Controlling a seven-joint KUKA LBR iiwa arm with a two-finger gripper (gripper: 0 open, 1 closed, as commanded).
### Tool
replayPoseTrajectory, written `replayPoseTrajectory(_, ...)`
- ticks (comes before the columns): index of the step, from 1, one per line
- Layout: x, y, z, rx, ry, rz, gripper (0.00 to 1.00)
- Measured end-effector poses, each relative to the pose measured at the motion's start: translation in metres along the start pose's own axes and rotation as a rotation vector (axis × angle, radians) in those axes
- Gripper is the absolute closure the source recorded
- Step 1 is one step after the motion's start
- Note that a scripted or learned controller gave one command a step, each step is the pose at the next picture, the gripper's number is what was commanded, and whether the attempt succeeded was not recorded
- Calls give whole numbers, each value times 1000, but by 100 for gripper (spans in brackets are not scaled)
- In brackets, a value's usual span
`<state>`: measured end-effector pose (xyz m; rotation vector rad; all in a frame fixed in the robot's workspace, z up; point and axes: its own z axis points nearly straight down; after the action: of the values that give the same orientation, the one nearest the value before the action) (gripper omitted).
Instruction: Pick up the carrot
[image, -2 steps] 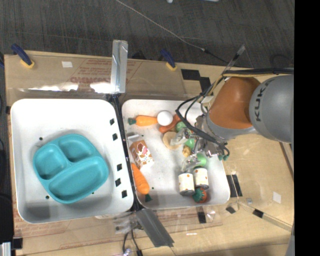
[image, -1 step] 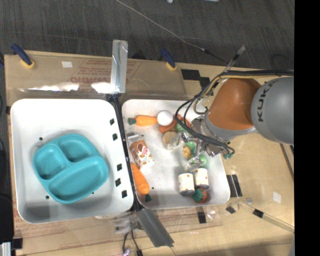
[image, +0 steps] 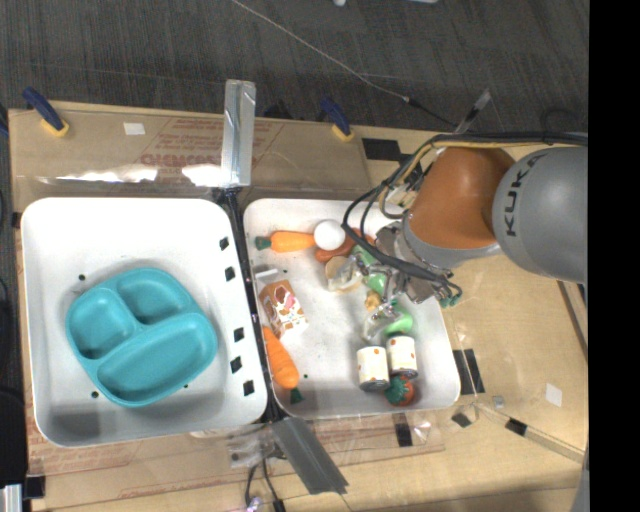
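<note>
Two carrots lie in the right bin (image: 330, 400). One orange carrot (image: 291, 241) with a green stub rests near the bin's far left corner, beside a white egg (image: 328, 235). A second carrot (image: 280, 358) lies along the left wall toward the front. My gripper (image: 386, 292) hangs below the orange wrist band (image: 452, 200) over the middle right of this bin, above a green item (image: 399, 323). It is well to the right of both carrots and touches neither. Cables and the wrist hide much of it.
A small printed box (image: 283, 306) lies between the carrots. Two small cans (image: 374, 367) stand near the front right, with a red and green item (image: 403, 390) beside them. A teal divided plate (image: 140, 333) sits in the left bin (image: 60, 230).
</note>
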<state>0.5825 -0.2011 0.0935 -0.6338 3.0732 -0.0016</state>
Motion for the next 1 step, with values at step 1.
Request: replayPoseTrajectory(1,14,28,2,-3,3,3,0)
